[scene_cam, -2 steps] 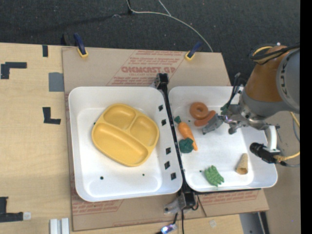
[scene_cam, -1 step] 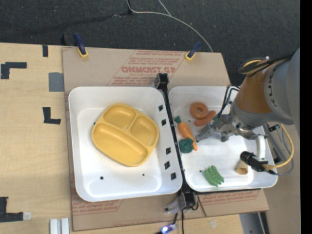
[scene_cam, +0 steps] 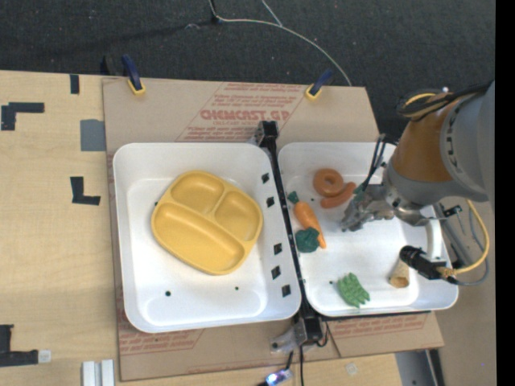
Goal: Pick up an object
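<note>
My gripper (scene_cam: 355,216) hangs low over the middle of the right bin (scene_cam: 378,296), coming off the grey arm with its orange band (scene_cam: 418,147). Nothing shows between its fingers. Just to its upper left lies an orange-brown curled sausage toy (scene_cam: 331,186). Further left sits an orange carrot (scene_cam: 306,215) with a dark green piece (scene_cam: 306,240) beside it. A light green leafy toy (scene_cam: 352,289) lies near the bin's front wall. A tan piece (scene_cam: 399,277) rests at the front right.
The left bin (scene_cam: 133,240) holds a yellow divided plate (scene_cam: 208,220). A black divider (scene_cam: 282,215) runs between the bins. Two clamps (scene_cam: 133,77) (scene_cam: 319,83) pin the cardboard base at the back. Black fittings and a yellow cable (scene_cam: 475,252) trail beside the wrist.
</note>
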### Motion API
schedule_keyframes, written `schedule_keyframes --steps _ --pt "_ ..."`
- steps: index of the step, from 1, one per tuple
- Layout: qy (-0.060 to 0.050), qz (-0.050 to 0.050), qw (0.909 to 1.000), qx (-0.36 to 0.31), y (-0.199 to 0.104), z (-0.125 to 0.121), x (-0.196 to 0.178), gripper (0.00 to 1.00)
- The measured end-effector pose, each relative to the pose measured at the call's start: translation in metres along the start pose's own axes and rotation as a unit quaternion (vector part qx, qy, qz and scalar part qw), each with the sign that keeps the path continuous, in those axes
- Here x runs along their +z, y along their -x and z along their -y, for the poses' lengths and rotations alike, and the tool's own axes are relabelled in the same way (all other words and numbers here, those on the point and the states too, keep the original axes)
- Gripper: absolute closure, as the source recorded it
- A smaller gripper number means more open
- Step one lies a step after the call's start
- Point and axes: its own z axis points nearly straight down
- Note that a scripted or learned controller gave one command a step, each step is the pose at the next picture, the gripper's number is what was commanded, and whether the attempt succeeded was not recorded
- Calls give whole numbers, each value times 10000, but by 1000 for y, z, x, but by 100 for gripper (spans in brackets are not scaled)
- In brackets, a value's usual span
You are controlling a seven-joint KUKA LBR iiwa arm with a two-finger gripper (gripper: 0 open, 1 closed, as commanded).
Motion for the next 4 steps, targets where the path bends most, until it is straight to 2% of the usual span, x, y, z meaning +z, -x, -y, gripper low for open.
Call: schedule_keyframes --steps 1,2,3,4 --pt "42 10 10000 7 2 2 -63 100" --pt "38 9 10000 2 -1 -7 -109 100" --pt "46 12 10000 2 -1 -6 -172 100" --pt "13 -4 10000 -18 -58 6 -172 100"
